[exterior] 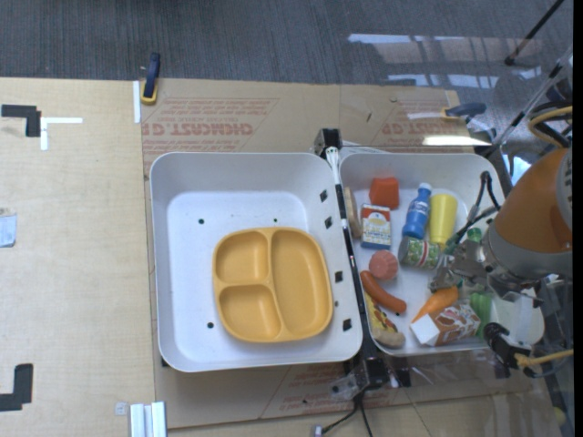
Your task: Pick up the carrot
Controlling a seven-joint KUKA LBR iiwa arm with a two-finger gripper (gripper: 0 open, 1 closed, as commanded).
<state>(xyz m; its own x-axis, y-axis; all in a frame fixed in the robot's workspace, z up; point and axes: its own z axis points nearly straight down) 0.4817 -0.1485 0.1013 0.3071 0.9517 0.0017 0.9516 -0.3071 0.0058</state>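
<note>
Table [73,244]: pale wood on the left, with black marks and a strip of white tape up near the far-left edge; brown cardboard lay under both bins.
Clamp [150,77]: a small blue and yellow one, sat at the cardboard's top-left corner.
Left bin [173,271]: white, shallow, wide open to view.
Yellow plate [271,283]: three compartments, lying flat in the middle of the left bin, turned slightly askew.
Right bin [401,164]: white as well, pressed up against the left bin and crowded with toy food.
Red block [384,191]: top of the right bin, with a small red and white carton [375,226] just below it.
Blue bottle [416,212]: stood beside a yellow bottle [442,217], the two touching or very nearly.
Green can [419,252]: lay on its side under the bottles.
Pink ball [383,264]: sat just left of the can.
Sausage [383,292]: red, slanting down toward the bin's lower-left corner.
Carrot [435,302]: and there it was, orange, lying in the lower part of the right bin, tip pointing down-left, green top up by the arm's wrist.
Hand [469,271]: low over the carrot's leafy end, right against it; whether it was released or clenched, I could not tell.
Arm [537,212]: grey with the orange band, came in from the right edge.
</note>
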